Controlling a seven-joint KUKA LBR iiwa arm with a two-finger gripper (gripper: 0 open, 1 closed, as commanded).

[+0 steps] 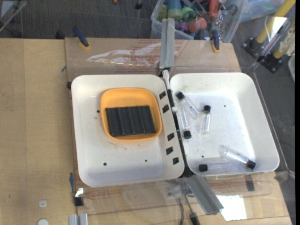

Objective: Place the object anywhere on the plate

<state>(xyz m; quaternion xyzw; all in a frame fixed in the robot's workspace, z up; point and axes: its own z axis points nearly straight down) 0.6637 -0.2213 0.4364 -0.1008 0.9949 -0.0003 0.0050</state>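
Two shallow white bins sit side by side on the pale wooden bench [33,125]. In the left white bin [89,168], a little left of the frame's centre, lies a rounded-square orange plastic plate [107,99]. A dark grey, ribbed rectangular block [131,120] lies flat inside the plate, within its rim and covering most of its floor.

The right white bin [248,107] holds several clear plastic vials with black caps, all lying on their sides. Three are clustered near its left wall: one slanted vial [187,106], an upright-pointing vial [205,119] just right of it, and a lower vial [184,124] beside the wall. Two more rest along the bottom edge: a long vial [216,165] and a slanted vial [237,157] towards the lower right corner.

A grey metal strip [166,43] runs up from the seam between the bins. At the upper right of the frame stands a clear plastic tub of coloured toys [201,6].
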